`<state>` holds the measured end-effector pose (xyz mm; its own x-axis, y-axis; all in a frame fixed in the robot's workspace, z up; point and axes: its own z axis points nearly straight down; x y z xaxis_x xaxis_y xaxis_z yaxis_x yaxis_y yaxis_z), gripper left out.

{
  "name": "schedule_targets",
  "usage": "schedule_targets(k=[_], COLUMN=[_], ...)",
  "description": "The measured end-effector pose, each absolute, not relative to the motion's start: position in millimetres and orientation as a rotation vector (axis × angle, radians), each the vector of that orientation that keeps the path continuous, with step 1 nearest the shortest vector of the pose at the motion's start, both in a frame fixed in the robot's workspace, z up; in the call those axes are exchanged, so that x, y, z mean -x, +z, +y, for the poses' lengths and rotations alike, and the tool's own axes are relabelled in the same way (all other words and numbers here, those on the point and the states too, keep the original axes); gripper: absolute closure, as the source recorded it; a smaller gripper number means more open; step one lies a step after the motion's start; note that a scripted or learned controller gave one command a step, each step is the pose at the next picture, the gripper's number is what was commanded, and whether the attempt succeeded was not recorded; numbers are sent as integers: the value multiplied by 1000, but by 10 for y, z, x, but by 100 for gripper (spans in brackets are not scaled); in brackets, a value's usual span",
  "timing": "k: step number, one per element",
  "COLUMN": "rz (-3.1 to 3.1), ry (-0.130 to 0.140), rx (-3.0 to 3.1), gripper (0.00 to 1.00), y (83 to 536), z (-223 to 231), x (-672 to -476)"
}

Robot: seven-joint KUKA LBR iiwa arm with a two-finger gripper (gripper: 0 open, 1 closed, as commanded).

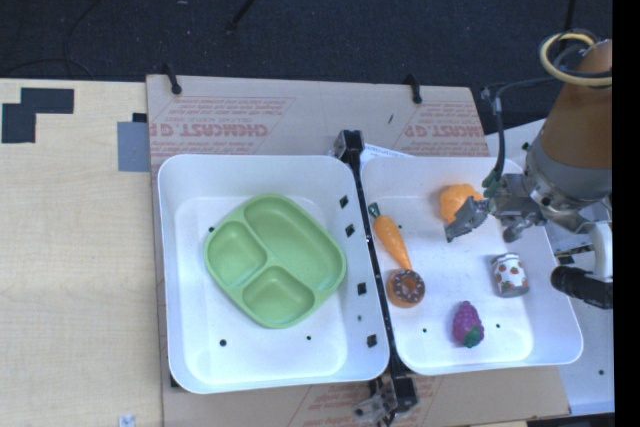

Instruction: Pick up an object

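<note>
open hand [492, 221] over right bin [540, 347], beside orange [457, 200], near jar [509, 275], grapes [467, 324], donut [406, 288], carrot [391, 241].

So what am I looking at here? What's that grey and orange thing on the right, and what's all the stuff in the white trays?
You are looking down from a fixed camera above a bench. The grey and orange thing is a robot arm reaching in from the right; its gripper hangs over the right bin, near an orange fruit. That bin also holds toy food: a carrot, a donut, purple grapes and a small jar. The left bin holds a green divided plate. Nothing is visibly between the fingers, so nothing is picked up yet.
</note>
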<state>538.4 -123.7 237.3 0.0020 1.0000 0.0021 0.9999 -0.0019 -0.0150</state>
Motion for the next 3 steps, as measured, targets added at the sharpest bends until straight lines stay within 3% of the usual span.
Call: schedule_targets(k=[1,3], rz=[-2221,-2215], ry=[2,7], rx=[2220,2217], gripper=[0,0], y=[2441,1365], z=[-1239,-1267], x=[-5408,-5296])
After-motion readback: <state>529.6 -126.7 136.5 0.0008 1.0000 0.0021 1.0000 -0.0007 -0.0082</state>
